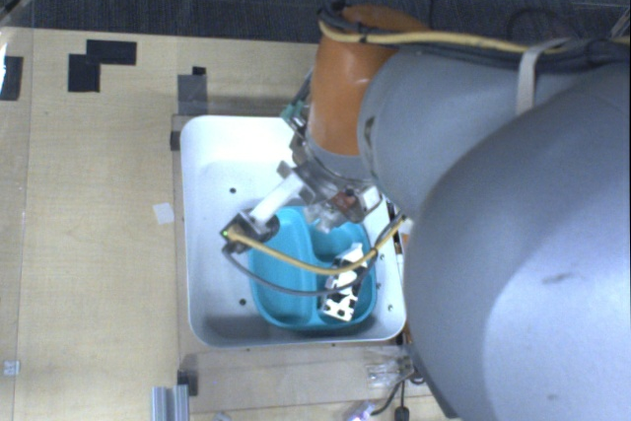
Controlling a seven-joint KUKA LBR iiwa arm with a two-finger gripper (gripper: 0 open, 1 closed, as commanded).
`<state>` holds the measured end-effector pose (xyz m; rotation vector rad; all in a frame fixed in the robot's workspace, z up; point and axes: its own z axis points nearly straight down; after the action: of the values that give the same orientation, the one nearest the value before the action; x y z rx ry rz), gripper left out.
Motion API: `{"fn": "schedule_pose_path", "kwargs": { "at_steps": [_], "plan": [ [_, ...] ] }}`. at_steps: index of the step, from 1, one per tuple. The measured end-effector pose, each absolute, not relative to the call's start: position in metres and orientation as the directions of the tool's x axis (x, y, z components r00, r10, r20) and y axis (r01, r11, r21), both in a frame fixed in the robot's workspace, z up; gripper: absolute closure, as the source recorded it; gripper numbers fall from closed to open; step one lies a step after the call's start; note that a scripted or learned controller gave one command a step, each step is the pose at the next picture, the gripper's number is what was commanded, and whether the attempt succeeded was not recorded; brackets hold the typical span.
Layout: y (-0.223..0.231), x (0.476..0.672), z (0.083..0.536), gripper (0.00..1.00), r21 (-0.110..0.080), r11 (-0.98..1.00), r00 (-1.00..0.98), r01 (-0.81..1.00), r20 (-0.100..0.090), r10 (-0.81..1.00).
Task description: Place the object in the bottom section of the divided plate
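A pale wooden desk (89, 242) with black markers, backed by dark carpet, carries a shallow white bin (212, 212) in which a blue divided plate (286, 296) lies toward the near wall. The grey arm (513, 212) — its orange band (345, 84) tilted over the bin — is reached in from the right and angled steeply down, so that the end effector (330, 207) is poised just above the plate's upper edge. Whether its fingers are spread or closed cannot be told, since they are masked by the wrist and by the yellow cable (296, 258) looped across the plate.

A small white-and-black object (340, 296) is seen in the plate's right-hand compartment, near the low rim; whether it is the task's object, or part of the tooling, cannot be settled. It is judged to be light and rigid, probably smooth-faced and apt to skid on the plastic — a hold across its narrow sides would seem the safest. The plate itself is judged stiff but easily nudged.
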<state>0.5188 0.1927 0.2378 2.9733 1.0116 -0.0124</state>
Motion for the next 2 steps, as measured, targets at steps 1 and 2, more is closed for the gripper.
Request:
{"fn": "schedule_pose_path", "kwargs": {
  "at_steps": [1,2],
  "plan": [
    [0.148,0.5325,0.2278,1.0,-0.002,-0.764,0.764,0.645,-0.004,0.645],
    [0.1484,0.5324,0.2278,0.0,-0.002,-0.763,0.763,0.646,-0.004,0.646]
  ]
}}
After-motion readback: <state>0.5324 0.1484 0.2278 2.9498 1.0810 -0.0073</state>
